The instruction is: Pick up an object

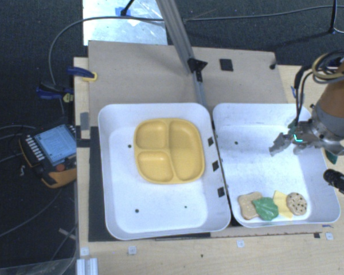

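**Arm hanging over the right bin, food pieces lying toward the near rim**

You are looking at the arm [335, 105] reaching in from the right, its orange band sitting above a grey wrist, with the gripper [280, 145] pointing leftward over the right bin [246, 116]. From this slant you cannot tell how the jaws are standing, and nothing is showing between them.

No readable writing or brand is showing on the bins or the pieces.

The things to pick are lying well apart from the jaws, toward the bin's near rim, in a tight row: a tan toast-shaped piece [249, 204], a green leafy piece [267, 209] overlapping it, a yellow wedge [282, 203] just beside that, and a round speckled cookie [297, 203] at the row's right end.

Far to the left of the jaws, the left bin [117, 211] is holding a yellow divided plate [168, 150].
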`<state>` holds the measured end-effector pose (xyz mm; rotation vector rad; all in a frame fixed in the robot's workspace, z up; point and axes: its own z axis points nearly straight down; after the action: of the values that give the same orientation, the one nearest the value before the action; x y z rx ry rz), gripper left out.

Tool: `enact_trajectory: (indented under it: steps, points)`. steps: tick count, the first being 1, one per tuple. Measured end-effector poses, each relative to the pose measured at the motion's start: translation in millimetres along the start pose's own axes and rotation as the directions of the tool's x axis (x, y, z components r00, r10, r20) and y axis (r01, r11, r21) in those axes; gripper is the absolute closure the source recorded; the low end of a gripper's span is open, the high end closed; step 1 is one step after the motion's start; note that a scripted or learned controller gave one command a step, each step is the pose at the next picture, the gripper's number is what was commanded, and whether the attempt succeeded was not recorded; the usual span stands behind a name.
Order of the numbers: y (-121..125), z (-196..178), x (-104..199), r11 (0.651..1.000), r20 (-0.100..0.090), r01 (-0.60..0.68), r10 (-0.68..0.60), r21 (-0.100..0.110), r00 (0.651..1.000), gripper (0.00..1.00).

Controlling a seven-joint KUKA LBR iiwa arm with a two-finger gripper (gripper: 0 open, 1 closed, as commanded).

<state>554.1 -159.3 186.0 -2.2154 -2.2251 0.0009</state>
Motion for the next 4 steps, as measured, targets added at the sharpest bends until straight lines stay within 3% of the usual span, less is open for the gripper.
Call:
enact_trajectory:
  steps: [1, 2, 3, 4]
  points:
    - [1, -1, 0, 1.0, 0.001, 0.0, 0.0, -0.003, 1.0, 0.0]
    - [-1, 60, -4, 1.0, 0.0, -0.004, 0.004, 0.001, 1.0, 0.0]
    - [1, 99, -5, 1.0, 0.001, -0.003, 0.003, -0.006, 1.0, 0.0]
    - [4, 86, -6, 1.0, 0.006, -0.004, 0.004, -0.016, 1.0, 1.0]
